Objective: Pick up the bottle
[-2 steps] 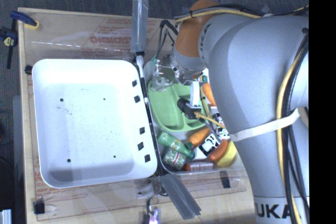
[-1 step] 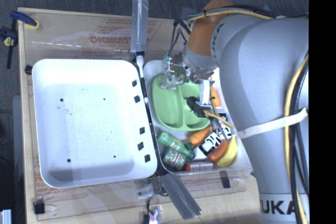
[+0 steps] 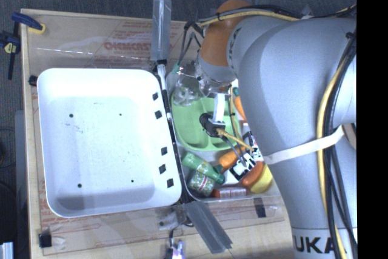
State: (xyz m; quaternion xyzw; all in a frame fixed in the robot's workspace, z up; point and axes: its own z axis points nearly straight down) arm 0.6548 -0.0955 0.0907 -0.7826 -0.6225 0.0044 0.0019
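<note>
bottle [image 3: 202,174] — green, lying flat in right bin [image 3: 200,194] — near corner

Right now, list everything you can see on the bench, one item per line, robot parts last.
Left bin: one, white, left half of the bench.
Right bin: one, white, beside the left bin, largely under the arm.
Green plate: one, light green, in the right bin.
Bottle: one, green, lying near the right bin's front edge.
Crumpled packet: one, green patterned, beside the bottle.
Orange and yellow items: several, right bin's front right; kinds unclear.
Blue clamps: two, bench's far left corner.
Arm: one, grey with orange band, over the right bin.
</note>
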